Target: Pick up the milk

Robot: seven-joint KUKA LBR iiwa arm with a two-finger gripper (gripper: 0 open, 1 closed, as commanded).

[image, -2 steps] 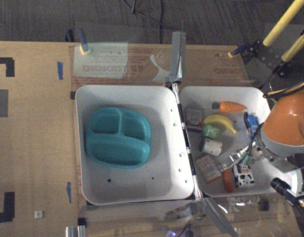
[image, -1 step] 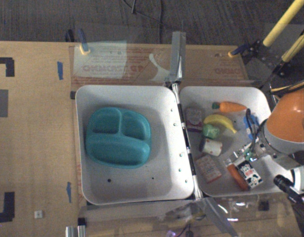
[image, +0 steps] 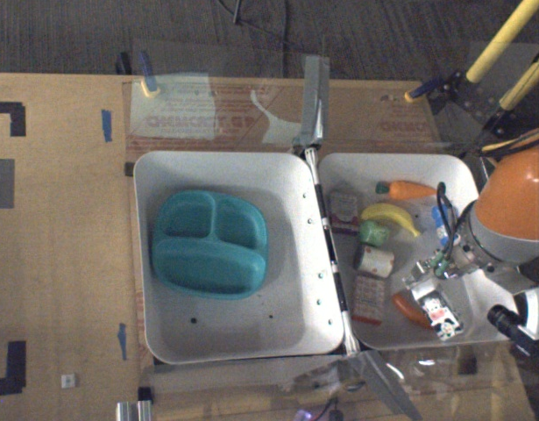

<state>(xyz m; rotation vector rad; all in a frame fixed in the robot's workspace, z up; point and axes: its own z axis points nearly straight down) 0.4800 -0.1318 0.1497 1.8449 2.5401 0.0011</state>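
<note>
Two shallow white bins side by side on the desk point(image: 59, 261). Left bin point(image: 155, 323) mid-frame, holding a teal divided tray point(image: 209, 244), slightly tilted, in its upper half. Right bin point(image: 339, 169) in the right half of the frame, crowded with small play-food items.

In the right bin: an orange carrot point(image: 409, 189) along the upper edge; a yellow banana point(image: 390, 217) just below it; a small green item point(image: 373, 231) touching the banana's lower left; a dark reddish packet point(image: 343, 209) near the left wall; a small white can-like piece point(image: 374, 260) beneath the green one; a flat red and white packet point(image: 368, 298) lower down; an orange piece point(image: 409, 310) at lower right.

Milk point(image: 443, 316): small white carton with black cow patches, lying tilted in the lower right of the right bin, touching the orange piece on its left.

Arm reaching in from the right of the frame, its orange band point(image: 514, 204) large at the right edge. Hand point(image: 431, 274) low over the right bin, just above the milk's upper end. Cannot tell whether spread or pressed together; tips lost among cables and metal parts. Nothing visibly pinched.
</note>
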